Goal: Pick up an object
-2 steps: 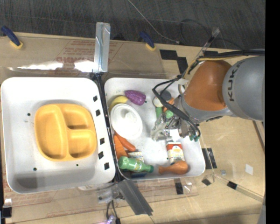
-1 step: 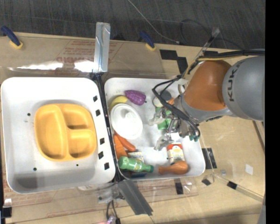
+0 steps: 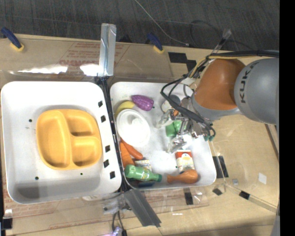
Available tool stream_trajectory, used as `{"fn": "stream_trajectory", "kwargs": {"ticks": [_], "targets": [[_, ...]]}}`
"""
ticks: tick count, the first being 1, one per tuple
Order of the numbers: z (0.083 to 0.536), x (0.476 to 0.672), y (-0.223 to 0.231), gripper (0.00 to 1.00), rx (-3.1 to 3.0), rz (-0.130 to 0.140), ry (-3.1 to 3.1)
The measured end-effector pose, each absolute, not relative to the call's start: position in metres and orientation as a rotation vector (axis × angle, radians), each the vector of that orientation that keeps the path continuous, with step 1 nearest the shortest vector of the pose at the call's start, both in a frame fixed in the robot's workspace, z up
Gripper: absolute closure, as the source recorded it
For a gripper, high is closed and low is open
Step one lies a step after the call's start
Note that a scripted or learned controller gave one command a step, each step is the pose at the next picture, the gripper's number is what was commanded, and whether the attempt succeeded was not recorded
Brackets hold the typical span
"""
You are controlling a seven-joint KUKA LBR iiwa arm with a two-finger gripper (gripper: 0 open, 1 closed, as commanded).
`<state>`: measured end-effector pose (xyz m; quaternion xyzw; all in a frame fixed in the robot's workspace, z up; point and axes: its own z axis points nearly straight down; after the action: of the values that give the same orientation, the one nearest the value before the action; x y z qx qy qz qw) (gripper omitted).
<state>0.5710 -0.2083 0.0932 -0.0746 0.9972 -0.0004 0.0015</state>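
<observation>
Gripper (image 3: 178, 132) low over the right bin (image 3: 206, 156), with a small green object (image 3: 173, 127) right at the metal fingertips; whether it sits between them or just beside cannot be told, nor whether the fingers are spread or closed. Red-labelled bottle (image 3: 185, 160) lies just below the gripper, label text too small to read. "KU" shows on the grey arm (image 3: 258, 90). Yellow divided tray (image 3: 69, 137) sits in the left bin (image 3: 19, 97).

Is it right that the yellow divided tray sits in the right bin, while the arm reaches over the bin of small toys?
Not quite. The camera view shows the yellow divided tray in the left bin, not the right. The rest holds: the arm reaches over the right bin, which holds the small toys.
</observation>
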Motion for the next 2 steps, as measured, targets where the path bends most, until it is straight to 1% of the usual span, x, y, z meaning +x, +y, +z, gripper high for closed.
{"fn": "stream_trajectory", "kwargs": {"ticks": [1,2], "targets": [[0.104,0.572,-0.206,1.0,-0.247,-0.001,3.127],[0.188,0.626,-0.21,1.0,0.337,-0.002,3.118]]}}
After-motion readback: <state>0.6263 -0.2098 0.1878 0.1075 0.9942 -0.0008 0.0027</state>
